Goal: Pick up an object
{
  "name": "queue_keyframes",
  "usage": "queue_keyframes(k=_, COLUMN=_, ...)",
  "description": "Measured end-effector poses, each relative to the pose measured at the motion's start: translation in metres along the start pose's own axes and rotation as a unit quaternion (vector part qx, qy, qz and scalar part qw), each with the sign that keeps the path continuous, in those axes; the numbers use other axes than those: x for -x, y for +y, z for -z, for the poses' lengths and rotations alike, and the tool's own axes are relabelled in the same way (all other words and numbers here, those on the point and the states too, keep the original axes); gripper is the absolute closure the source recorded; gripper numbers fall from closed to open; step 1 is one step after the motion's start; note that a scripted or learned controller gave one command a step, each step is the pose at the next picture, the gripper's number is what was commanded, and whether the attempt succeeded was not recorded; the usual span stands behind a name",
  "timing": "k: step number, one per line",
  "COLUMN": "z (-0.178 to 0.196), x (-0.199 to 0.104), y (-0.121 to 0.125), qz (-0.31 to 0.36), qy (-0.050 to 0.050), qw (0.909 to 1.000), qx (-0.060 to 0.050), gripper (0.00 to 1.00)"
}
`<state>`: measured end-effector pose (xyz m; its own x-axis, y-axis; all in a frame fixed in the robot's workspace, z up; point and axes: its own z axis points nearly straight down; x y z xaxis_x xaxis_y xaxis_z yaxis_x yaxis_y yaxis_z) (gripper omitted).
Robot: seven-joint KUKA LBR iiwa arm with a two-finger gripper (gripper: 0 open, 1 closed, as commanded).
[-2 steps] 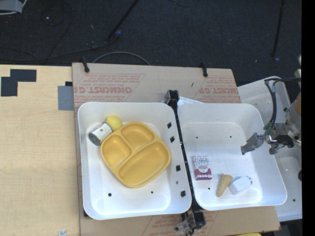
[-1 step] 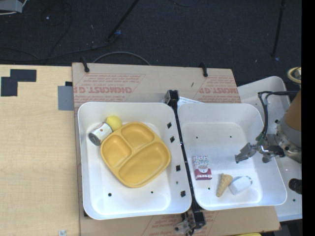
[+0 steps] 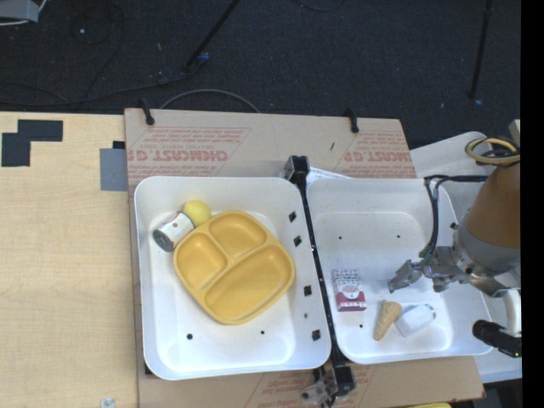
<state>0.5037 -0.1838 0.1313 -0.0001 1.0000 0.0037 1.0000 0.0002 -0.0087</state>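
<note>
Dark carpet with loose cables lies beyond the bench, where two white bins sit side by side on cardboard. Left bin (image 3: 153, 330) holds a yellow divided plate (image 3: 234, 266), with a yellow ball (image 3: 197, 212) and a small grey-ended can (image 3: 172, 230) touching its far-left edge. Right bin (image 3: 374, 206) holds a red-and-white packet (image 3: 348, 290), a tan cone (image 3: 387, 318) and a white cup (image 3: 416, 320) — clustered near its front. The gripper (image 3: 416, 272) hovers just beyond the cup, fingers spread, gripping nothing.
</note>
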Motion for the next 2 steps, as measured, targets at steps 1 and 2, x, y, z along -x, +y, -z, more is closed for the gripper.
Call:
queue_keyframes(k=1, z=-0.045, x=-0.001, y=0.0, qz=-0.001, qy=-0.001, qw=1.0, qx=0.003, gripper=0.0)
queue_keyframes(k=2, z=-0.033, x=0.0, y=0.001, qz=-0.002, qy=-0.001, qw=1.0, qx=0.004, gripper=1.0)
